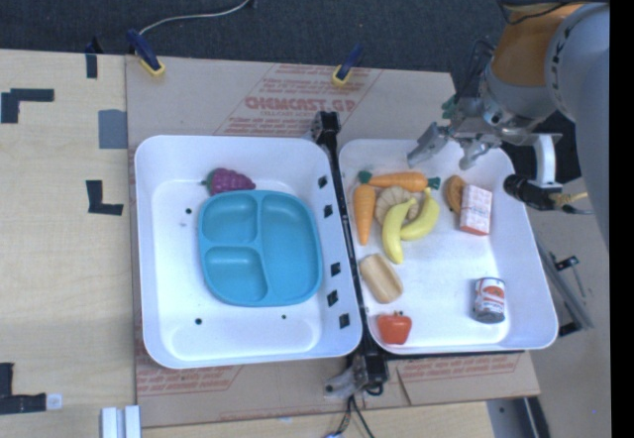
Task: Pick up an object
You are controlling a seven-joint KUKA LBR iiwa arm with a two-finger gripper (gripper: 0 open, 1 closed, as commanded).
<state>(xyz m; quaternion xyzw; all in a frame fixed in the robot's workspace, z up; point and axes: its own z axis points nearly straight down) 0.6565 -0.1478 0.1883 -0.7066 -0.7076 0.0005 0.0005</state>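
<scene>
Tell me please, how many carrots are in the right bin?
2. One carrot lies across the top of the food pile; the other carrot points down at the pile's left side. More may hide beneath the bananas.

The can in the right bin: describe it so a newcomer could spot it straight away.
Start at the right bin, the one with the toy food, not the one with the blue tray. Look to its near right corner, away from the carrots and bananas. The can sits there alone, a small silver cylinder with a red label, apart from the tomato.
</scene>
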